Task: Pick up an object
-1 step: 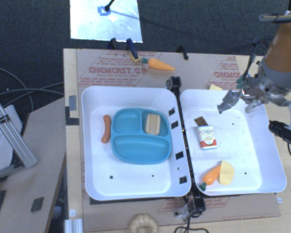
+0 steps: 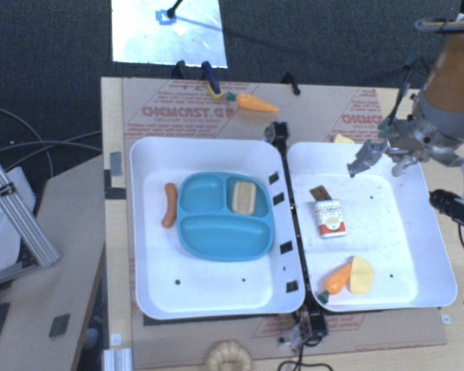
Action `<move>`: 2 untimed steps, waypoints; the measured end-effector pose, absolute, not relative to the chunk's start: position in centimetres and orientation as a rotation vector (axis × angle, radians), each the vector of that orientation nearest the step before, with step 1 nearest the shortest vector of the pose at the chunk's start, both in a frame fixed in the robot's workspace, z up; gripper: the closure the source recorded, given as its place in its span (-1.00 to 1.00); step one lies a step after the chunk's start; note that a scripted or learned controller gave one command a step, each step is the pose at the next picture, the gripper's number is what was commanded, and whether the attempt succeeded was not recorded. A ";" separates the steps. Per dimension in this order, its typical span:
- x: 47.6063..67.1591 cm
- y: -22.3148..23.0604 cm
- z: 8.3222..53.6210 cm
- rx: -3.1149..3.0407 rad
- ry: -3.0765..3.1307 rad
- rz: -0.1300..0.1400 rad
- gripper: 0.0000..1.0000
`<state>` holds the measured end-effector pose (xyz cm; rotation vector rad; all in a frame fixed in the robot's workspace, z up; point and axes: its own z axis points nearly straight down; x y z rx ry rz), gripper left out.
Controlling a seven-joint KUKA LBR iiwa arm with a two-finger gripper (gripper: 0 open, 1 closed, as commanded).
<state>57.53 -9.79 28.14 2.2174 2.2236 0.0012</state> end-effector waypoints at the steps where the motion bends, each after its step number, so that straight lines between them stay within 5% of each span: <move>1: 56.6 -10.3 22.9 2.222 2.224 -0.004 -1.00; 2: 56.5 -10.2 18.7 2.222 2.225 -0.003 -1.00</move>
